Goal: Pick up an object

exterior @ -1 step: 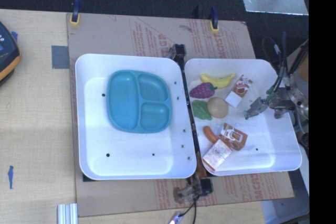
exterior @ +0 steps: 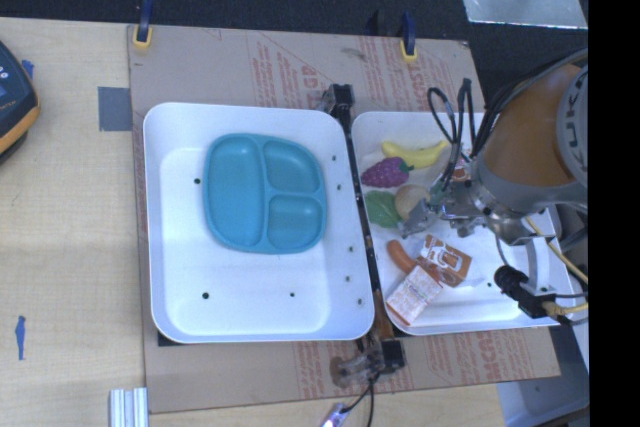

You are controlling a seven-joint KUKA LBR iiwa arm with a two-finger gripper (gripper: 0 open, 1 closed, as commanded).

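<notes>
On the desk (exterior: 70, 245), the left bin (exterior: 170, 305) holds a blue divided plate (exterior: 265, 192). The right bin (exterior: 470, 315) carries toy food — a banana (exterior: 415, 153), purple grapes (exterior: 386, 172), a green piece (exterior: 381, 209), a sausage (exterior: 400, 256) — plus two snack packets (exterior: 428, 277). The pincer (exterior: 440, 207) hangs low beside the green piece and a pale item; whether it grips anything cannot be told.

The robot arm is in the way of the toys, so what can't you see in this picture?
- Gripper, camera view: the grey arm covers most of it, so its state and any hold on a toy can't be told.
- Right bin: its right side is hidden under the arm.
- Pale round toy: partly covered by the gripper, too small to name.
- Packets: their print is too small to read.
- Yellow-black device: cut off by the left edge.
</notes>
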